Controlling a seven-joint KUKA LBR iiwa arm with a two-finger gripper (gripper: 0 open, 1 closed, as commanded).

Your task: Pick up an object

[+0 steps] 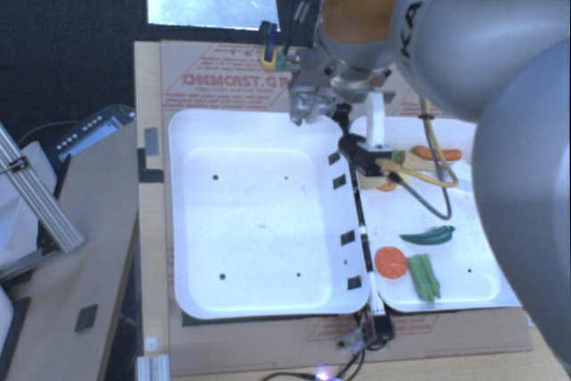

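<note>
In the right bin (486, 290), nearest the camera, a red tomato (391, 262) lies beside green beans (426, 276), a green chili (430, 236) just beyond and a carrot (436, 154) at the far side. The arm's end effector (310, 109) hangs over the left bin's (259, 219) far rim; whether it is apart or together cannot be told.

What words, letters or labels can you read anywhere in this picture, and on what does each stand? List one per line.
"CHEMCAST" in red print on the cardboard sheet behind the left bin; the letters after it are unclear.
"K", a large black letter partly showing on the grey arm.
More red print on the cardboard's front edge is too small to read.
</note>
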